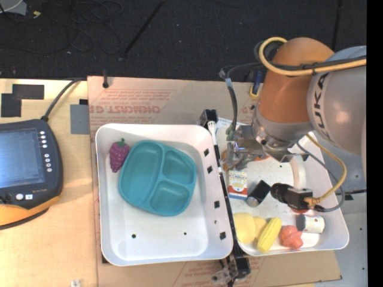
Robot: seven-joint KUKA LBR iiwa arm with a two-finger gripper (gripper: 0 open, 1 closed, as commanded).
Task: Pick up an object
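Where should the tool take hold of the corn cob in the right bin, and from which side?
Grip the corn cob across its narrow middle, coming straight down from above. It lies flat and slanted, so turn the fingers crosswise to its length. A yellow fruit touches its left side, leaving little room there.

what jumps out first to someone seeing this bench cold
The big grey arm with its orange band looms over the right bin, which is crowded with small items like a yellow toy corn. In the left bin lies a teal divided plate with purple toy grapes at its left.
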